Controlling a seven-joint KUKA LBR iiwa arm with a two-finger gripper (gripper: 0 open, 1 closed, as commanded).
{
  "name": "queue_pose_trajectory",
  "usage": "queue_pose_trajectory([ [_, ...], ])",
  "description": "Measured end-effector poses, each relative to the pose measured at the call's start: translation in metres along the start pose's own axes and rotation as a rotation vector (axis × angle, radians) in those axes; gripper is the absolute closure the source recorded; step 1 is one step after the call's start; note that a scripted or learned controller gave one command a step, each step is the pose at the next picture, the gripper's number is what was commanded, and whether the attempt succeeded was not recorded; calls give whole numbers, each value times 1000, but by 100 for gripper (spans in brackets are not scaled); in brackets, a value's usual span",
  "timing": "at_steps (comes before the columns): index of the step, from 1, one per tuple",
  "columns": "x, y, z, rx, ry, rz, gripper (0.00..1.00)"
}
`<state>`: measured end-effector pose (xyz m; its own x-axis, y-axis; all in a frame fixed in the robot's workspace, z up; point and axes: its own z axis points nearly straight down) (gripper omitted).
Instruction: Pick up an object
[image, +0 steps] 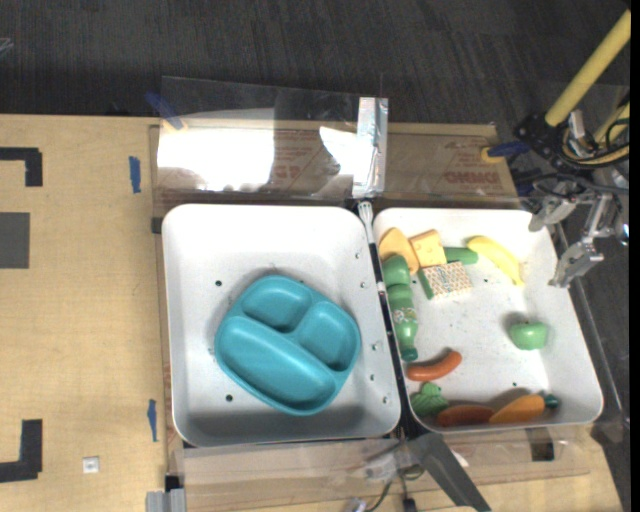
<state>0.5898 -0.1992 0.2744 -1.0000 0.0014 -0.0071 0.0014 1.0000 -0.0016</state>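
At the frame's right edge the gripper (572, 240) hangs over the right bin's (575, 345) upper-right rim, jaws apart, holding nothing. A green toy (527, 333) lies below it; a yellow banana (495, 257) lies to its left.

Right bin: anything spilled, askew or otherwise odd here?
Nothing spilled. The toy foods crowd the right bin's left wall and front edge, with a green piece lying alone mid-bin. The teal tray sits askew in the left bin. The gripper hovers at the right rim.

no legible text, cardboard (440, 165) print blurred
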Motion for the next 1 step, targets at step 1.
queue_pose_trajectory([
  [1,47,-11,178,1,-2,192,0],
])
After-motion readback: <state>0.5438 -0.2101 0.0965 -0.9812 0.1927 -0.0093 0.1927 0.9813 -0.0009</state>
